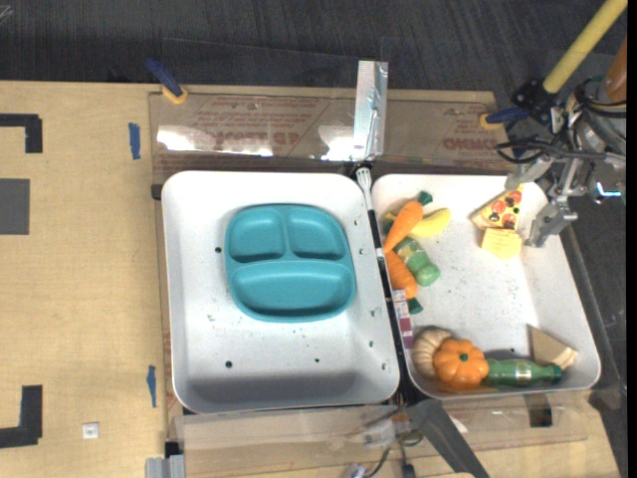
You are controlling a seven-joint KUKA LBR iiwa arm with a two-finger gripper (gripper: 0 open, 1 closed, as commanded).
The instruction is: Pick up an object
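Tool [549, 222] hangs at right bin [582, 312] far edge beside pizza slice [503, 210], apparently the target. Tool state: cannot tell.

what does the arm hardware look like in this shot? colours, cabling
The arm enters at the top right. The gripper is grey and silver metal, with slim fingers. Black cables loop around the wrist, and a blue clip sits beside them. A yellow rod slants above, and an orange patch shows at the edge.

The right bin's [572, 297] middle lies open, with toys crowding its left wall and near edge.
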